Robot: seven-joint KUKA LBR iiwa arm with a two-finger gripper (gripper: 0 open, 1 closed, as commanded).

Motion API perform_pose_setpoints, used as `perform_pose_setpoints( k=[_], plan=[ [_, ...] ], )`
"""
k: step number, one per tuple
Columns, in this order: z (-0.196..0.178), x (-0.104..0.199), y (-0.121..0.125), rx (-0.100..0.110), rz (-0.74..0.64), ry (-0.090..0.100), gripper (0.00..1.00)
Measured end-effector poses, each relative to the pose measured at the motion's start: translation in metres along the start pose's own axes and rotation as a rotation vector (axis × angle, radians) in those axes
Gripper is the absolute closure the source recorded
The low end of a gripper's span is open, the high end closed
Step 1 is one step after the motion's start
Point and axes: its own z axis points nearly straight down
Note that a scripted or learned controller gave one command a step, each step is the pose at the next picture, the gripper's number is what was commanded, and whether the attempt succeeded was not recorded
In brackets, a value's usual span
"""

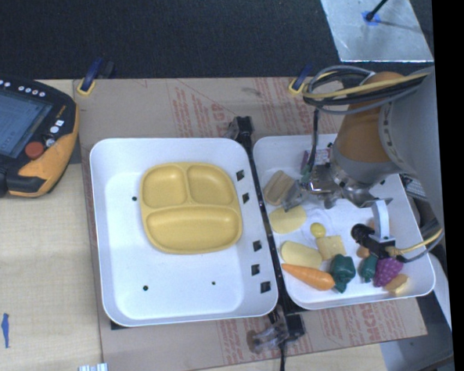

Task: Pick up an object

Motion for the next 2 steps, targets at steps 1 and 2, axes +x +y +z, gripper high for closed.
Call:
perform_pose_setpoints(
  k=[1, 2],
  plan=[
    [0.001, -0.049, -0.075, 0.012, 0.011, 0.001, 0.0],
    [-0.006, -0.104, -0.114, 0.01, 0.003, 0.014, 0.0]
  ],
)
